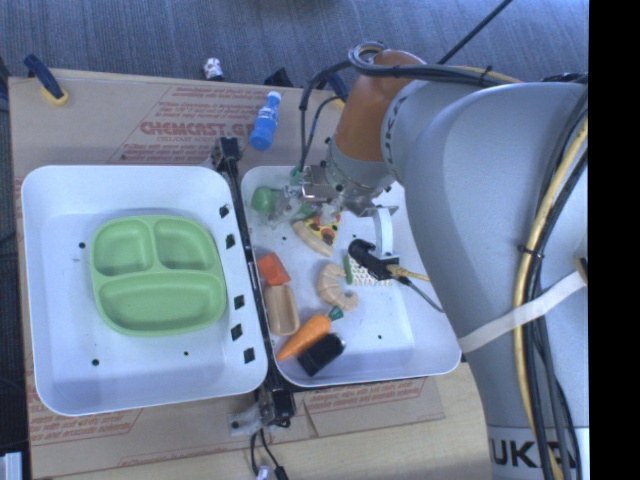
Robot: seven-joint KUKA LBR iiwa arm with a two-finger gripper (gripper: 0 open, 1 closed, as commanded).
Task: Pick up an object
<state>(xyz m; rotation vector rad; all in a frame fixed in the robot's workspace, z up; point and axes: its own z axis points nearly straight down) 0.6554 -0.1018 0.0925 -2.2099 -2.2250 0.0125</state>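
- Two shallow white bins sit side by side on a cardboard sheet (150, 118): the left bin (45, 298) takes up the left half of the frame, the right bin (405, 343) lies at centre, partly under the arm.
- Red print on the cardboard, upper left of the frame, reads "CHEMCAST" with further letters cut off; the smaller lines around it are too fine to read.
- White letters "UK" show on the arm's base at the lower right corner, cut off by the edge.
- A green divided plate (157, 273) with three compartments lies in the middle of the left bin.
- The gripper (318, 200) is low over the upper part of the right bin, just beside a green toy (264, 200) and above a pizza slice (317, 234); whether it is spread or pressed together I cannot tell.
- Lower in the right bin: a carrot (305, 336) touching a black block (321, 354), a tan bread-like piece (280, 310) along the left wall with an orange piece (272, 269) above it, and a pale shrimp-like toy (335, 286) near the centre.
- A blue bottle (264, 122) lies on the cardboard above the bins.
- A blue clamp (46, 78) sits at the upper left corner of the bench.
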